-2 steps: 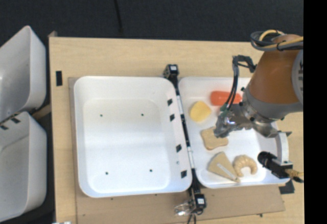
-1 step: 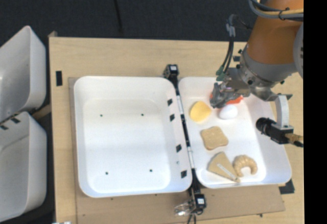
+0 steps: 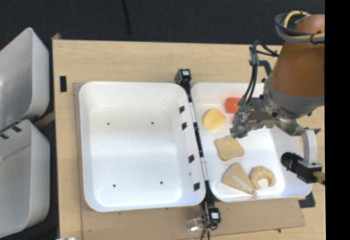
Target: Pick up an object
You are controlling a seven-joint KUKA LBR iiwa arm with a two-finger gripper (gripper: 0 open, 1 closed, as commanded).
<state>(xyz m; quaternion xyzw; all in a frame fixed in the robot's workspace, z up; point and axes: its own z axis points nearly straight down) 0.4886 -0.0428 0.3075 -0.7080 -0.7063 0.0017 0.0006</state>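
My gripper (image 3: 242, 126) hangs over the right bin (image 3: 284, 192); toast (image 3: 228, 147) lies just below-left of it, lemon (image 3: 214, 119) left. Its opening I cannot tell.

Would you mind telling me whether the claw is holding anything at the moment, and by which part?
It cannot be told: the claw hangs above the right bin, between the orange object and the toast slice.
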